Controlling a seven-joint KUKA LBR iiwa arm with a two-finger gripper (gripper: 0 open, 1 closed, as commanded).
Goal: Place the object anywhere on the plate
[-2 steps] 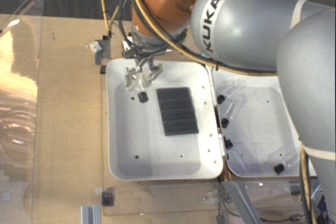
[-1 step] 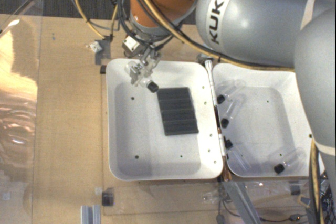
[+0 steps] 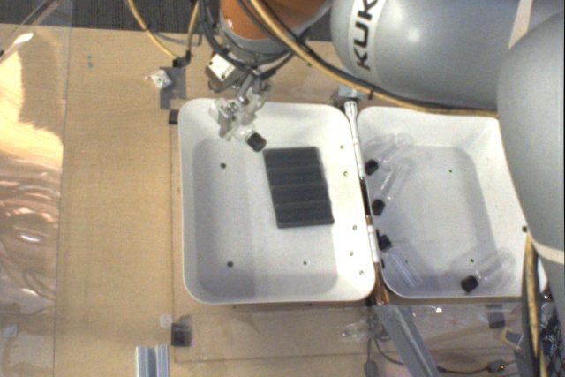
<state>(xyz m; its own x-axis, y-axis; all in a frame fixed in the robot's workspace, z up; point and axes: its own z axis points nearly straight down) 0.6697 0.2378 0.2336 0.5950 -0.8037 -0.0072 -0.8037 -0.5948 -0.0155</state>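
A dark ridged plate (image 3: pixel 300 186) lies flat in the middle of the left bin (image 3: pixel 203 225). My gripper (image 3: pixel 237 115) hangs over that bin's far left corner, up and left of the plate. It is shut on a small clear vial (image 3: pixel 243 130), whose black cap (image 3: pixel 256 140) points down toward the plate's far left corner. The vial is in the air, not touching the plate.
The right bin (image 3: pixel 494 146) holds several clear vials with black caps, mostly along its left wall (image 3: pixel 380 190) and near its front right corner (image 3: pixel 481 274). The big grey arm covers the upper right. A small black block (image 3: pixel 181 332) sits on the bench in front of the left bin.
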